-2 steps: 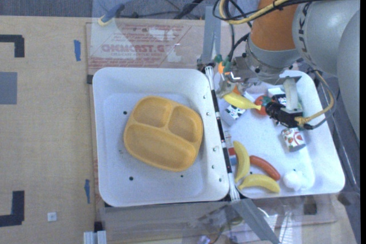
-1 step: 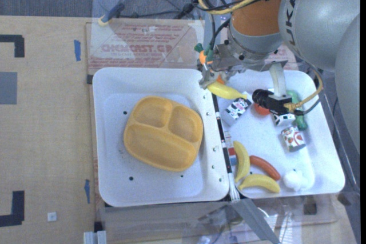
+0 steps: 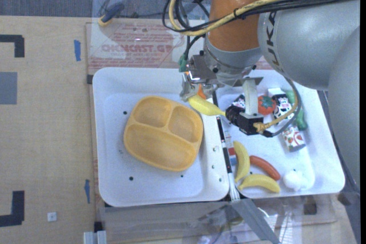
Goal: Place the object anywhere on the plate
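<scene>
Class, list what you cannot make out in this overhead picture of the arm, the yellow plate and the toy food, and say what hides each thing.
Camera view:
- Gripper: the orange wrist covers its top; finger state unreadable.
- Yellow banana-like object: its upper end is tucked under the gripper, so a grasp is unclear.
- Right bin: the far part and some toys sit under the arm.
- Plate: fully visible.

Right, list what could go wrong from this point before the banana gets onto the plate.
1. The yellow banana hangs at the gripper above the rim between the two bins, beside the plate rather than over it. Released here, it would likely land in the left bin off the plate, or on the rim.
2. How firmly it is held cannot be made out, so it may slip mid-move.
3. The plate has raised dividers, so a dropped banana could roll.
</scene>
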Robot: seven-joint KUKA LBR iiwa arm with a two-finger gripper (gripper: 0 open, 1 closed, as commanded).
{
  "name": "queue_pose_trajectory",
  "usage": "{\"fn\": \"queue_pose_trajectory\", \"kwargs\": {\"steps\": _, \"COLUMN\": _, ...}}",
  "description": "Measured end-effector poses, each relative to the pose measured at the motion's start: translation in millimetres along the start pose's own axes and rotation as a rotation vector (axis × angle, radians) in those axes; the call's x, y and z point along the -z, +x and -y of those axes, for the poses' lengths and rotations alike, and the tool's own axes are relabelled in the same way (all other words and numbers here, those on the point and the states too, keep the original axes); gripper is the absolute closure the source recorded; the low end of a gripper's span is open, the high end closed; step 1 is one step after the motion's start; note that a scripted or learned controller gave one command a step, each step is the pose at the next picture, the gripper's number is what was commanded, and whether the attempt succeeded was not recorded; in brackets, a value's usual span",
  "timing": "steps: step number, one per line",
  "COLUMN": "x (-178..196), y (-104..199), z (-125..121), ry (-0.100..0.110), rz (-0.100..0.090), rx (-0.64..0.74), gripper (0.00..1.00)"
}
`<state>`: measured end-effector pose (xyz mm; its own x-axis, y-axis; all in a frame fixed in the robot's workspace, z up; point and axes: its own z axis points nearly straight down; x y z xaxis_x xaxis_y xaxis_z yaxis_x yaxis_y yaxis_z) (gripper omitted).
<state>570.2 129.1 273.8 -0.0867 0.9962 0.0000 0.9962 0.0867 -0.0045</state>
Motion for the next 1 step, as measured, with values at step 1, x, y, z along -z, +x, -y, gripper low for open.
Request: {"fn": "queue_pose_trajectory", "kwargs": {"steps": 1, "x": 0.2, "y": 0.1, "z": -0.1, "ry": -0.001, "rz": 0.0, "rx": 0.0, "gripper": 0.0}}
